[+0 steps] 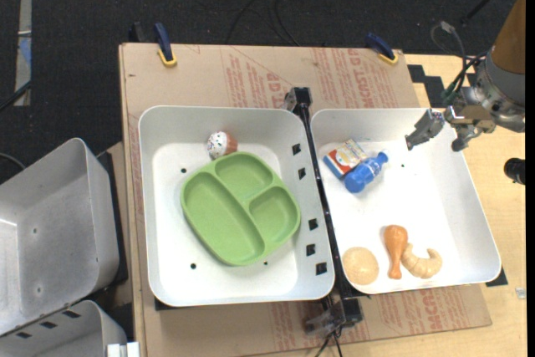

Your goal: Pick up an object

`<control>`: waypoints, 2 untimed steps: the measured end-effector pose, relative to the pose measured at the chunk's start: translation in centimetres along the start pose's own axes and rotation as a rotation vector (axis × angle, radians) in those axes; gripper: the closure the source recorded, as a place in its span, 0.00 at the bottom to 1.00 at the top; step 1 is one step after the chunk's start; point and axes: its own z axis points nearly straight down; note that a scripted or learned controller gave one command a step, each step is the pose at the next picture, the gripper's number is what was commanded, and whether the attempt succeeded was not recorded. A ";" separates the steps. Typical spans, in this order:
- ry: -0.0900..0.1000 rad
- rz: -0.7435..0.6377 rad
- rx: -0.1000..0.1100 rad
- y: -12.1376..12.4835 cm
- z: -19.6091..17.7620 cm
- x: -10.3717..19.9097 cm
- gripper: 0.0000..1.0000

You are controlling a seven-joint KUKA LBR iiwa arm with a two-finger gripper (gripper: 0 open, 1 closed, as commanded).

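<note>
My gripper (440,136) hangs over the upper right corner of the right bin (456,188), open, with nothing between its fingers. A blue bottle (365,172) lies to its left in that bin, resting against a red and white packet (343,156). Near the bin's front edge lie an orange toy drumstick (396,247), a tan curved pastry (423,262) touching it, and a round beige disc (361,264). The gripper is well apart from all of these.
The left bin (159,180) holds a green divided plate (241,207) and a small spotted ball (220,145) behind it. A black divider (316,196) runs between the bins. A grey tub (50,230) stands off the bench at left.
</note>
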 end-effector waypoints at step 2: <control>0.000 -0.004 -0.007 0.3 5.0 1.1 0.00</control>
